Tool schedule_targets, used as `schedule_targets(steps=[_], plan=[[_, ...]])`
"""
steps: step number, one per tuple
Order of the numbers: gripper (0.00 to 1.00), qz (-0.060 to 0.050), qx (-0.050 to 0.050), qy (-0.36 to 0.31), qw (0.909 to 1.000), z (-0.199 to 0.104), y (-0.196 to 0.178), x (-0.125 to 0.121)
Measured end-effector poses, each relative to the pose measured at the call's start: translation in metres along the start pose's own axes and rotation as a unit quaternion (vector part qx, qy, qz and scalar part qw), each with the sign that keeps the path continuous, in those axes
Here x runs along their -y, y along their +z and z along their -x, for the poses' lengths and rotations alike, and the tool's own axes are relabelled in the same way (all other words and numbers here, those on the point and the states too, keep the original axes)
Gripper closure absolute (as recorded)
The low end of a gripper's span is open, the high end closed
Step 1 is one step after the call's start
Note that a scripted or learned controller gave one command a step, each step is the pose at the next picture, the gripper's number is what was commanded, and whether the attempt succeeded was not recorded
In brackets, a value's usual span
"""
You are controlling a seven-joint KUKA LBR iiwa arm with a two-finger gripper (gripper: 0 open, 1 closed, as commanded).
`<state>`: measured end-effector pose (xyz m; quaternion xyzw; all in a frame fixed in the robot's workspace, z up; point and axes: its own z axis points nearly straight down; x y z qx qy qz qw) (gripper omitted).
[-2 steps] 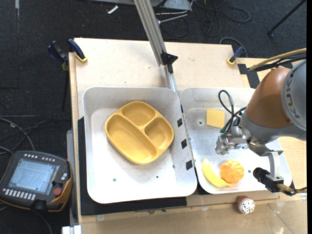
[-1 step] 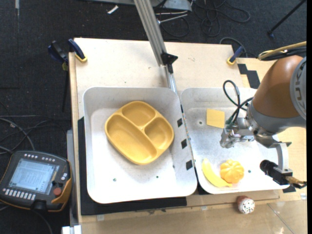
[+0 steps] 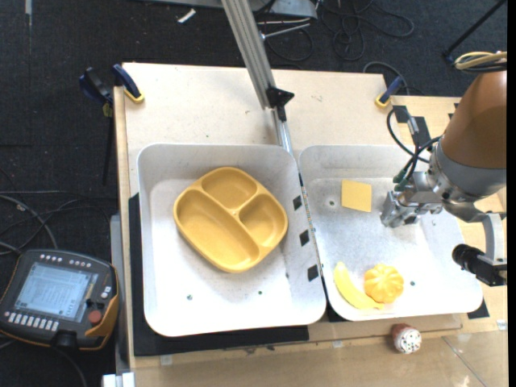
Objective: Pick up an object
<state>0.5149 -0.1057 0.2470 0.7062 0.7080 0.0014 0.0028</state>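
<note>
A yellow square block [image 3: 356, 196] lies flat in the right bin [image 3: 451, 297], near its far left part. A round yellow ribbed fruit [image 3: 383, 282] rests by the bin's front edge, touching a yellow banana-shaped piece [image 3: 348, 287] to its left. My gripper [image 3: 397, 214] hangs low over the right bin, just right of the square block and apart from it, with nothing seen between its fingers. The grey arm with its orange band [image 3: 484, 119] comes in from the right.
The left bin [image 3: 161, 297] holds a yellow divided plate [image 3: 231, 218]. A slanted metal pole [image 3: 254, 47] crosses above the bins' divider. A small spotted ball [image 3: 407, 339] sits on the bench in front of the right bin. A teach pendant [image 3: 56, 297] lies at the lower left.
</note>
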Motion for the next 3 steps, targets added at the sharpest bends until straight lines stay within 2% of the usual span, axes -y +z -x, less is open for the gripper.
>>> schedule_targets(steps=[1,3], plan=[[1.00,-0.002,-0.002,-0.003,1.0000,-0.057,-0.003,-0.015],[1.00,-0.004,-0.002,-0.003,1.0000,-0.171,-0.002,-0.014]])
